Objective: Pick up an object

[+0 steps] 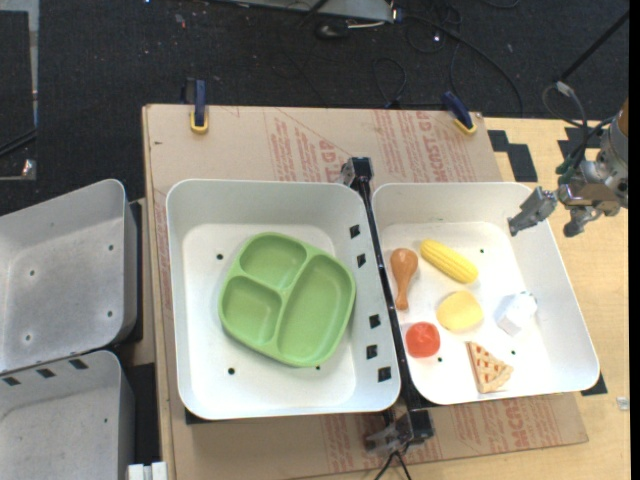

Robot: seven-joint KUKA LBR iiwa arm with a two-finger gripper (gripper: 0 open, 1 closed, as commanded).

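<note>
Claw (553, 218) at far right, fingers spread wide apart, holding nothing.

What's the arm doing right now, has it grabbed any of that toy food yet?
Gripper open, nothing between its fingers, over right bin's upper right edge. Corn cob, chicken leg, tomato lie untouched in it. Nothing blocking.

We see a light green divided plate (288, 298) in the white left bin (190, 218). In the white right bin (570, 308) lie yellow corn (449, 261), a tan drumstick (403, 275), a red tomato (423, 340), and a white block (516, 313).
</note>
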